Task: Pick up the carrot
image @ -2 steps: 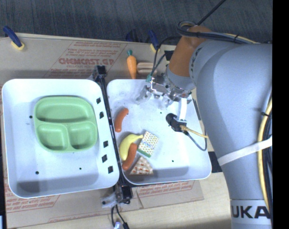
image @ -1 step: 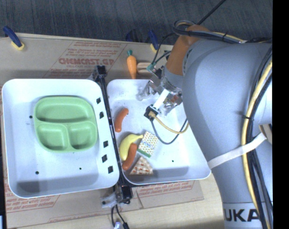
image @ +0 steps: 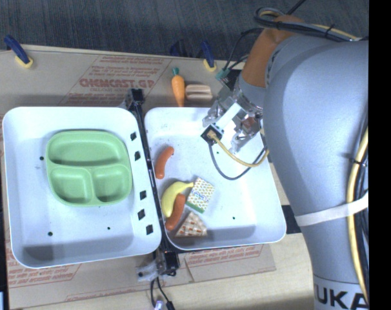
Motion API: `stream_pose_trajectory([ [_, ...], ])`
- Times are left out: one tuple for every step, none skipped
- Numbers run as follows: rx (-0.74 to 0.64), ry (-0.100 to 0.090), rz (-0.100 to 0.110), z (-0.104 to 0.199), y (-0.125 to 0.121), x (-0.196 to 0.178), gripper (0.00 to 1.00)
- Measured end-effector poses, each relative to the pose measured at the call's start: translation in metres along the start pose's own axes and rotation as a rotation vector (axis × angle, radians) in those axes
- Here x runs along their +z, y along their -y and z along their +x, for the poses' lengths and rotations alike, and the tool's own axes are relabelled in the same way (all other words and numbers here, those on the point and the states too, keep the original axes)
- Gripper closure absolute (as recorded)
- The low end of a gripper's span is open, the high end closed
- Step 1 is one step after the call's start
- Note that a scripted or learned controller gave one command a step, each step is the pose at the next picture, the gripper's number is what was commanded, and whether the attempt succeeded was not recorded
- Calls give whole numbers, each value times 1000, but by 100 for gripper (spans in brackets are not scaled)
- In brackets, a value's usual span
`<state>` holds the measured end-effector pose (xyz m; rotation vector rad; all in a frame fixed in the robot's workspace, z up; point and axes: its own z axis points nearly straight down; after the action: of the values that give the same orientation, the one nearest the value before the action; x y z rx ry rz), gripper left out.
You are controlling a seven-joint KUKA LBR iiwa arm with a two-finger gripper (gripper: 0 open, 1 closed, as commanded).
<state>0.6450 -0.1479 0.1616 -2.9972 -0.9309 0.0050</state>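
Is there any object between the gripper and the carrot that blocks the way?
Nothing visible blocks it. The carrot lies outside the bins, on the cardboard just behind the right bin's back rim, with a small sandwich-like toy beside it. The gripper hangs over that bin's back part, with bare bin floor and the rim between them.

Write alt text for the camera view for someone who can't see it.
A carrot lies on the bench outside the right bin, beyond its far rim, with the arm's end effector over that bin. The left bin holds a green divided plate.
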Motion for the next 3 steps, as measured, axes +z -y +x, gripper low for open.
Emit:
stream_pose_trajectory([
  [-8, 2, 5, 1, 1, -10, 100],
  [133, -2, -2, -56, -8, -129, 100],
  [16, 3, 2, -1, 78, -30, 100],
])
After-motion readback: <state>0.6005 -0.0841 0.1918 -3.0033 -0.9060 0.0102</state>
